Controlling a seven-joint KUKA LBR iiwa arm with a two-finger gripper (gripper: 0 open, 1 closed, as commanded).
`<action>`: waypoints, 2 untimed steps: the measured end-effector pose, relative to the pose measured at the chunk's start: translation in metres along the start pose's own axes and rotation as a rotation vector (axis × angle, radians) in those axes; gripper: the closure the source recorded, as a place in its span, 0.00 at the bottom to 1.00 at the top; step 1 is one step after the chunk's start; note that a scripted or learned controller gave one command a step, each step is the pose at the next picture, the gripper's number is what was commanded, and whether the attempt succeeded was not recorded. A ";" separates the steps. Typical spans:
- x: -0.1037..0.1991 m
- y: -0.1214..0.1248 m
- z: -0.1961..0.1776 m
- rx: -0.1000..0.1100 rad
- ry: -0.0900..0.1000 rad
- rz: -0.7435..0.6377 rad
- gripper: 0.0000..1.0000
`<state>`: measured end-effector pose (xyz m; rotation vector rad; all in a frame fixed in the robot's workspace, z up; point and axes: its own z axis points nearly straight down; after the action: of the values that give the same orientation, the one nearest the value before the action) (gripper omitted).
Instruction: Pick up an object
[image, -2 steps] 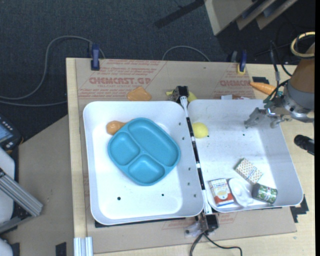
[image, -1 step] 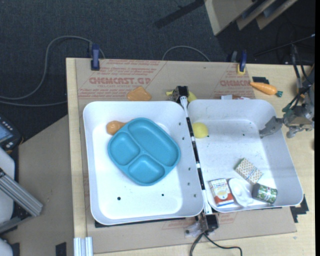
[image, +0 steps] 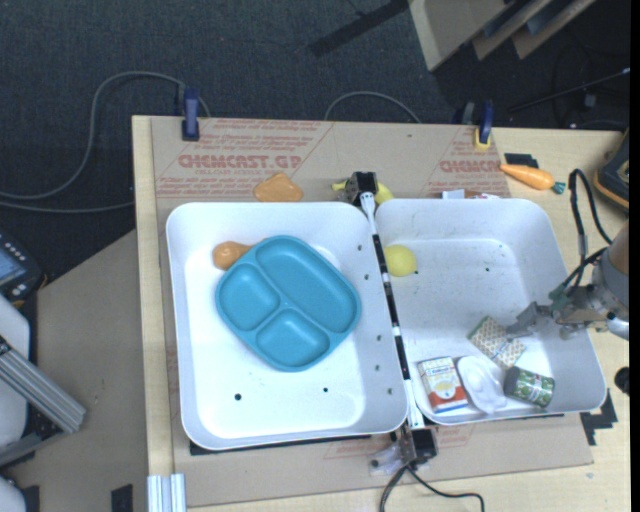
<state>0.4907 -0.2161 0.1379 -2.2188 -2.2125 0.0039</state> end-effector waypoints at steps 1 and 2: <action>0.019 -0.012 0.041 -0.004 -0.001 -0.002 0.00; -0.004 0.045 -0.105 -0.026 -0.013 -0.006 0.00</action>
<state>0.5361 -0.2203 0.2426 -2.2319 -2.2379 -0.0106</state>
